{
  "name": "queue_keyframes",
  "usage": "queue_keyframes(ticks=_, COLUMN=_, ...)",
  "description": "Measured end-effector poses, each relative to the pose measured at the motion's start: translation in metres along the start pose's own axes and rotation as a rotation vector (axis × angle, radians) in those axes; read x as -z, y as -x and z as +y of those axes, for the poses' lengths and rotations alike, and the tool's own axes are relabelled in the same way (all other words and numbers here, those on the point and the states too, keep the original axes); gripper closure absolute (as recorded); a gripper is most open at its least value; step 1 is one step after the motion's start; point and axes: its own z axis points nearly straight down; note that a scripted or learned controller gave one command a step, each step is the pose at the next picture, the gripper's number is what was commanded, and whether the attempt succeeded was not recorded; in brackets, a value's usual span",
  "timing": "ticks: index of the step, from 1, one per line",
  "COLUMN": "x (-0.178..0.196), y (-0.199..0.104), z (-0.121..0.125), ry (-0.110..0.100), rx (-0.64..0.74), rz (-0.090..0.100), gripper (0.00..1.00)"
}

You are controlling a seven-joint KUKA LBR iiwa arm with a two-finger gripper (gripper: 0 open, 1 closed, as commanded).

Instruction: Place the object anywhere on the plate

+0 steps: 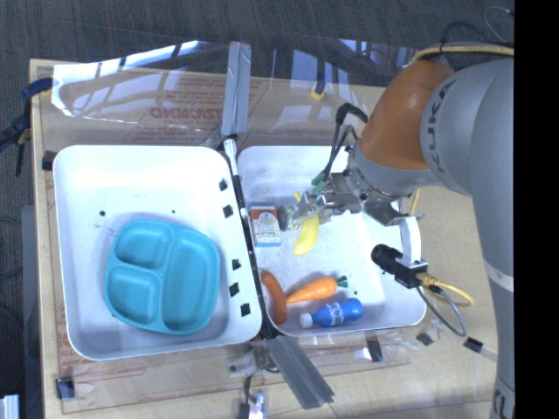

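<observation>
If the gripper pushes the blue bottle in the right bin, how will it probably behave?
The bottle lies on its side, so it would probably roll. It looks small and plastic, likely light. The carrot lies close beside it and may get nudged too.

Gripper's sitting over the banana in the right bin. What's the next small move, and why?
Probably a straight lift, to check the grasp. The gripper sits at the top of the banana in the right bin, but I cannot tell whether it has hold. The blue plate lies in the left bin, across the divider.
</observation>
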Motion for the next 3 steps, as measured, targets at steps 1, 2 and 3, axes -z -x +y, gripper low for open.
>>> queue_keyframes(ticks=1, x=-0.005, y=-0.085, z=-0.052, ry=-0.003, rx=0.276, rz=0.001, gripper=1.00)
queue_keyframes(ticks=2, x=-0.018, y=-0.140, z=-0.028, ry=-0.001, rx=0.292, rz=-0.001, gripper=1.00)
queue_keyframes(ticks=3, x=-0.018, y=-0.140, z=-0.028, ry=0.000, rx=0.291, rz=-0.001, gripper=0.00)
